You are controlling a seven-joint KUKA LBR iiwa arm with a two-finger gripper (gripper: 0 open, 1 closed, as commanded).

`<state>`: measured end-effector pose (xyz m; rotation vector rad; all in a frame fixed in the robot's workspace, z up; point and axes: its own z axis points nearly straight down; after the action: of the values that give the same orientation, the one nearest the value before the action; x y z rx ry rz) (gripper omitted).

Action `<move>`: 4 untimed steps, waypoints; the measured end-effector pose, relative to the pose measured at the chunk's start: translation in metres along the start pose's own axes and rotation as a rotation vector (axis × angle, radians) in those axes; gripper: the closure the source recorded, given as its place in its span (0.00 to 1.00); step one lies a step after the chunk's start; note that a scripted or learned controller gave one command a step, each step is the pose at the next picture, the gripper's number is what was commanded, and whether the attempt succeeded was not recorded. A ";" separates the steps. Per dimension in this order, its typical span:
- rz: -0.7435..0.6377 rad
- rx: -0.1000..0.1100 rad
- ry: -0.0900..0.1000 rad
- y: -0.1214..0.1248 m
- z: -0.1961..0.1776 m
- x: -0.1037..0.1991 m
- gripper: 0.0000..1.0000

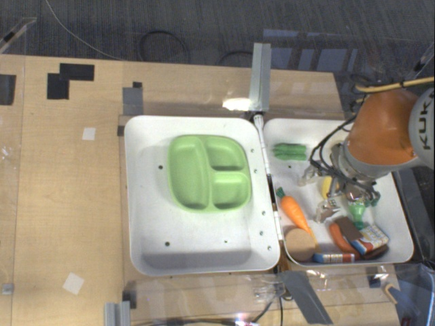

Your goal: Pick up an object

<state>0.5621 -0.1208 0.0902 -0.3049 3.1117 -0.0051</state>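
You have the gripper [338, 197] low over the right-hand shallow white bin [406, 233], right of centre in the frame; whether it is spread or pinching, you cannot tell. The candidates crowd that bin's lower half: an orange plastic carrot [295, 211], a tan round block [300, 244], a green flat piece [290, 151] higher up. The green divided plastic tray [208, 172] lies alone in the left bin [146, 202], probably to receive items.
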 end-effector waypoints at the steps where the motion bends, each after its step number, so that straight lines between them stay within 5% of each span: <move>1: -0.094 0.001 0.002 -0.063 0.002 -0.027 0.00; 2: -0.148 -0.001 0.002 -0.056 0.001 -0.005 0.00; 3: -0.299 0.000 0.001 -0.017 0.001 -0.008 0.00; 4: -0.173 0.001 0.000 0.006 0.000 -0.008 0.00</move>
<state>0.5687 -0.1129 0.0901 -0.5732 3.0740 -0.0082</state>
